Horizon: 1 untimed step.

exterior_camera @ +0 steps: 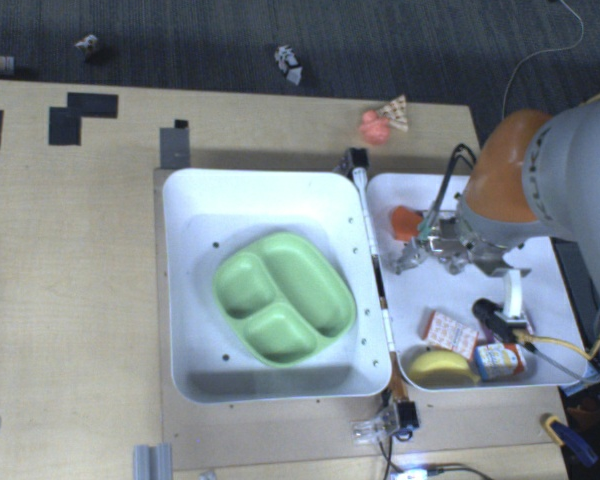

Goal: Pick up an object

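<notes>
We see the gripper [417,253] low in the right bin [560,278], an orange object [404,222] at its eleven o'clock. We cannot tell its grip state. A green divided plate [283,296] lies in the left bin [195,218].

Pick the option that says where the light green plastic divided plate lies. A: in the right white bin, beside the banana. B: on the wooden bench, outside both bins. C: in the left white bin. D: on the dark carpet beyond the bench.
C: the light green plastic divided plate lies flat in the middle of the left white bin, apart from the clutter in the right white bin.
</notes>
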Motion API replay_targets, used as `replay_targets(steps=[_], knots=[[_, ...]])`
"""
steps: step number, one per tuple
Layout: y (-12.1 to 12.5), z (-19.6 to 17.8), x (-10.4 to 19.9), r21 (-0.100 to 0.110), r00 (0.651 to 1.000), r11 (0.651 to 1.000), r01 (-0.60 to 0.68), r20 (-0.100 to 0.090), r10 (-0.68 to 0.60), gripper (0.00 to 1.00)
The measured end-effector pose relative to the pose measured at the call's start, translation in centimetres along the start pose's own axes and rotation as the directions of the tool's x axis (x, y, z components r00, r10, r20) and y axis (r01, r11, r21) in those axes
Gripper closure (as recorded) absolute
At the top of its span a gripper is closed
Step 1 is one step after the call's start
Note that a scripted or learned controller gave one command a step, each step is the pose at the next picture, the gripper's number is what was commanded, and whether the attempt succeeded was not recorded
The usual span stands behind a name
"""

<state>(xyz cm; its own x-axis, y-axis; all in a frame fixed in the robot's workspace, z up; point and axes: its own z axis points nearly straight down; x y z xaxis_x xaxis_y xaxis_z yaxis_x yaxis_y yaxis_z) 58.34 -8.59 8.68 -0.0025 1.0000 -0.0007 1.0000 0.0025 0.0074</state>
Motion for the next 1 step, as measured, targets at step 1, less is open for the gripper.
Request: replay_targets(steps=[1], knots=[[-6.44, -0.11, -2.54, -0.002, 1.0, 1.0, -0.001, 0.002, 0.001, 0.0]])
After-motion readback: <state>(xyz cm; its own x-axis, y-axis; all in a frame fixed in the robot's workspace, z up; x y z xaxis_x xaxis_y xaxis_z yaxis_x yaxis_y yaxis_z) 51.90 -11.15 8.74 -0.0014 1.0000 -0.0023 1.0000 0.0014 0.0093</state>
